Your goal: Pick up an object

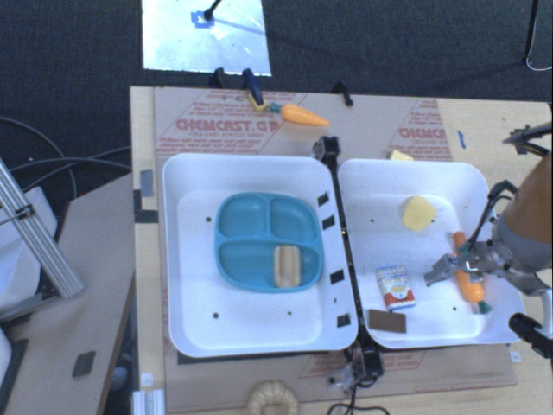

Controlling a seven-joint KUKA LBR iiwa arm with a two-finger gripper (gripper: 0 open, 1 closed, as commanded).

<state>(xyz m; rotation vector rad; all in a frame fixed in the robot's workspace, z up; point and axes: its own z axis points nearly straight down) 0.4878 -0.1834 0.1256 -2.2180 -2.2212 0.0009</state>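
**Hand sitting low over the orange carrot in the right bin**

We are seeing an orange carrot (469,285) lying in the right bin (371,176), toward the lower right of the frame, close to that bin's right wall. The hand (458,267) is sitting directly over it, with dark finger parts spreading to the left of the carrot, and we cannot tell whether the fingers are apart or together, nor whether the carrot is sitting between them. The arm (529,223) is coming in from the right edge of the frame, grey at the wrist with an orange-brown section above.

Moving outward in the same bin, we are finding a small juice carton (396,287) lying left of the hand, a dark brown block (386,321) just below the carton near the bin's lower edge, and a yellow round piece (419,213) resting nearer the upper middle of the bin.

The left bin (186,232) is holding a blue divided plate (267,241), and a tan bread-like piece (287,265) is lying in the plate's lower right compartment.

Beyond the bins, on the bench (363,115) toward the upper middle of the frame, a second carrot (301,116) is lying beside a blue clamp (252,86).
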